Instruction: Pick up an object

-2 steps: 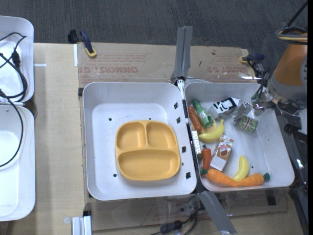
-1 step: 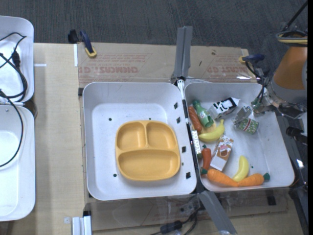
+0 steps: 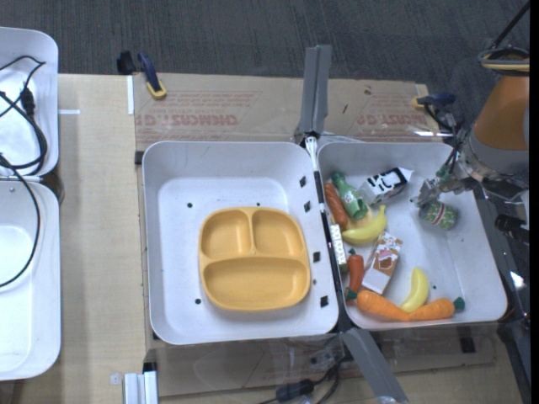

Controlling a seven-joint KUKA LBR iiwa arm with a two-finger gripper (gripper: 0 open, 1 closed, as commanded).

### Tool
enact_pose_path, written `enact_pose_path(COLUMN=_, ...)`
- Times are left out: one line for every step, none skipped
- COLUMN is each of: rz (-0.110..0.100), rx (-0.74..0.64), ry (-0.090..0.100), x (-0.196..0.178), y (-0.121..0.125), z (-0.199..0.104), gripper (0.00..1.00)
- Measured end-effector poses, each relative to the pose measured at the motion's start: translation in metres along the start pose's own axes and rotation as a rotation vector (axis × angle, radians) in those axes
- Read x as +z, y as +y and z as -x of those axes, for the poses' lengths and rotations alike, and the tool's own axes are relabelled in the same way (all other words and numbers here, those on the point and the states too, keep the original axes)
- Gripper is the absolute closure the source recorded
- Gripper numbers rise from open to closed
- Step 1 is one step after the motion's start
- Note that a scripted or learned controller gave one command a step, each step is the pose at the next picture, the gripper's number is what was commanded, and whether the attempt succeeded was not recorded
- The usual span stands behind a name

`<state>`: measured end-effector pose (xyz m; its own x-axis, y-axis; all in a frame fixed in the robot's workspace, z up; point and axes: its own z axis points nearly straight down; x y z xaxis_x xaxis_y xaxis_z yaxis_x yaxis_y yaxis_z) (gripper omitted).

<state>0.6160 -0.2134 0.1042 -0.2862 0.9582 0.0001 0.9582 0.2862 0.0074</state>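
— End effector point(image 3: 431, 194) status? Position?
— Lowered into right bin point(image 3: 472, 259), near far right corner, just above and left of green can point(image 3: 439, 215). Finger spacing: cannot tell; tip too small and cluttered to read. Nothing seen pinched between fingers.

— Arm?
— Entering from right; orange band point(image 3: 502, 112) visible above wrist.

— Right bin contents?
— Green can lying on side, close under end effector; contact unclear. Black-and-white carton point(image 3: 387, 183) left of can. Green bottle point(image 3: 347, 194) and yellow banana point(image 3: 368, 226) against left wall. Small printed box point(image 3: 384, 261) at centre. Second banana point(image 3: 415, 289) beside it, near front. Two carrots point(image 3: 396, 308) along front wall, end to end. Red pepper point(image 3: 355, 270) by left wall.

— Left bin point(image 3: 168, 251)?
— Yellow divided plate point(image 3: 253, 257) lying flat near centre, three compartments.

— Surroundings?
— Both bins side by side on tabletop point(image 3: 93, 225). Blue clamp point(image 3: 150, 76) at far edge. White tray with black cables point(image 3: 21, 108) at far left.
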Motion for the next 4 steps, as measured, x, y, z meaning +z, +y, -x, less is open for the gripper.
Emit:
enact_pose_path(rz=-0.006, rx=0.048, ry=-0.003, x=0.012, y=0.016, z=0.013, gripper=1.0)
enact_pose_path(rz=-0.006, rx=0.043, ry=0.008, x=0.012, y=0.019, z=0.007, gripper=0.0)
enact_pose_path(rz=-0.002, rx=-0.001, ry=0.003, x=0.01, y=0.0, z=0.003, gripper=0.0)
enact_pose_path(rz=-0.003, rx=-0.054, ry=0.002, x=0.011, y=-0.014, z=-0.001, gripper=0.0)
